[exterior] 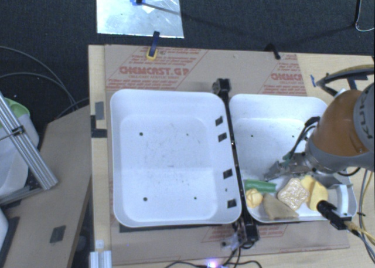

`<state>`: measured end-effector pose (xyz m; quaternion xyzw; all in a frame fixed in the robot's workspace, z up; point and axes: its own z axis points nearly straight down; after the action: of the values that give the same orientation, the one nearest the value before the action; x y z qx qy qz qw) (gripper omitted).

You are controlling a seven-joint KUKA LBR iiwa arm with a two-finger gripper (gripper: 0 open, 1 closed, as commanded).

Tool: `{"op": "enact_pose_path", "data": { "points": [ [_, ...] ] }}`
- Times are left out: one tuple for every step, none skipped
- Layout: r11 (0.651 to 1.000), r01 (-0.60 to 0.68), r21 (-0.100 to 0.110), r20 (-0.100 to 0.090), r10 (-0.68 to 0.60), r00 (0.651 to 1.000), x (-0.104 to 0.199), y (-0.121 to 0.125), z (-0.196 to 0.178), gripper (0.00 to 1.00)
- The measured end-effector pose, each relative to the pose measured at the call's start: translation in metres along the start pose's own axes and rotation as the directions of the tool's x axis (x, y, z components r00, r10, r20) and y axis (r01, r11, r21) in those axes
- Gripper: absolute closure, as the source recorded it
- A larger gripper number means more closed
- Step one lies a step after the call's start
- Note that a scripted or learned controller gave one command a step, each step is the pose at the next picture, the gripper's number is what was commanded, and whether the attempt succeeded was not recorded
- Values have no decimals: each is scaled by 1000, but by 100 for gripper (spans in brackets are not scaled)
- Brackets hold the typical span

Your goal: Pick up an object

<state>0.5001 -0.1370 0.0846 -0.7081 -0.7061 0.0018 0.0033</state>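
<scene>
Tool (280, 169) low in the right bin (263, 126), near its front right corner; open or closed, cannot tell. Just in front: a green piece (259, 186), a pale yellow lump (253, 197), a tan wedge (277, 207), a speckled beige block (292, 193) and a yellow piece (316, 192), all crowded together against the front wall. Left bin (170, 155) alongside, on the desk (176, 64). Arm's orange band (341, 127) above the cluster, reaching from the right.

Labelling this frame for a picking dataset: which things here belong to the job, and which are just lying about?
Job:
claw
right bin
green piece
tan block
yellow pieces

Lying about:
left bin
cardboard
foil sheet
</scene>
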Motion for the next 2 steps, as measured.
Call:
{"op": "enact_pose_path", "data": {
  "points": [
    [1000, 13, -16, 2, -13, 1000, 46, 81, -1, 0],
    [1000, 7, -12, 3, -7, 1000, 43, 78, -11, 100]
  ]
}}
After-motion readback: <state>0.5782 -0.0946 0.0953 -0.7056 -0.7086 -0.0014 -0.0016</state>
